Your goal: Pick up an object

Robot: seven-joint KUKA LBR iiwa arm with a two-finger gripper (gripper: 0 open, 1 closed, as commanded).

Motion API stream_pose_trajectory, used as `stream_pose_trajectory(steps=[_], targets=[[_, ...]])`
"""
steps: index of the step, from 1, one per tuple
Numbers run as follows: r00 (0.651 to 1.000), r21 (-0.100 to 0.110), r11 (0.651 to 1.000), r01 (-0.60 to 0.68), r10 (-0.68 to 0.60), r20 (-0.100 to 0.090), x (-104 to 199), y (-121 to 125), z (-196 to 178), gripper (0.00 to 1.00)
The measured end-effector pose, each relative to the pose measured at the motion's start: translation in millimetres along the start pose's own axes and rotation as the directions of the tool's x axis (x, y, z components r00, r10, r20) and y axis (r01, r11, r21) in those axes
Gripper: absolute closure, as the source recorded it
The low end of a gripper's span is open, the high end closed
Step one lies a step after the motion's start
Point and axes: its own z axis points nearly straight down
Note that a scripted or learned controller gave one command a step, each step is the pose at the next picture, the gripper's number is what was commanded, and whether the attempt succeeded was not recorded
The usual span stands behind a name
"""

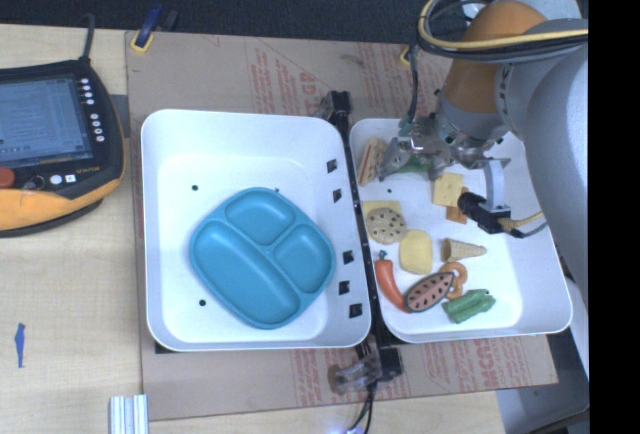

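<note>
**Gripper low over far end of right bin, food toys spread toward near rim**

Nearest the lens: green pepper-like plastic toy [468, 305] beside the near rim of the right shallow white bin [548, 302], with a dark spotted oval toy [430, 290] and an orange-red chilli-shaped toy [388, 284] just leftward along that rim. Farther from the rim: pale yellow rounded block [416, 250], round speckled cookie toy [384, 221], small tan cone-shaped piece [463, 249], yellow cheese-like wedge [448, 189].

Two-finger gripper [425, 154] down at the far end of the same bin, nearly over a striped tan wafer-like piece [367, 162] by the dividing wall. Cannot tell whether spread or pressed together; metal parts blur against the cables. Nothing visibly pinched.

Likely nearest candidates: wedge, just nearward and rightward of the gripper; wafer, just leftward, long axis roughly along the dividing wall. Wall close there, so little room on that side.

Left shallow white bin [170, 152] bearing 1 blue 3-compartment plastic tray [262, 256]. Black-and-orange control pendant [55, 152] well left of it on the bench.
</note>
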Motion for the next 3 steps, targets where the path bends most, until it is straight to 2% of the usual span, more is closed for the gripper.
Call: stream_pose_trajectory(steps=[1, 2, 3], targets=[[1.0, -0.024, 1.0, 0.002, -0.002, -0.003, 12, 4, -112, 0.0], [1.0, -0.01, 1.0, 0.003, -0.003, -0.004, 36, 1, -101, 0.0], [1.0, -0.009, 1.0, 0.002, -0.002, -0.004, 44, 1, -101, 0.0]])
